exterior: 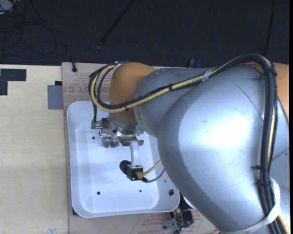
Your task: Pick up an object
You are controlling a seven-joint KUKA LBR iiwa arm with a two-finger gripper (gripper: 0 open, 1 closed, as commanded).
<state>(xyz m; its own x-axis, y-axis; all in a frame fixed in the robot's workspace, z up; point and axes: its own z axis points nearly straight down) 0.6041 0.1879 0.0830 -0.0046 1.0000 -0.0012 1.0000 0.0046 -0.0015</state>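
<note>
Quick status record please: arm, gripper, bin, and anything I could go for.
arm: grey arm reaching in from the right, across the right half of the view
gripper: gripper over the upper middle of the white bin
grip state: cannot tell
held object: cannot tell
bin: white bin on the pale bench, its right side hidden behind the arm
candidates: a few dark specks on the bin floor, too small to identify
</note>
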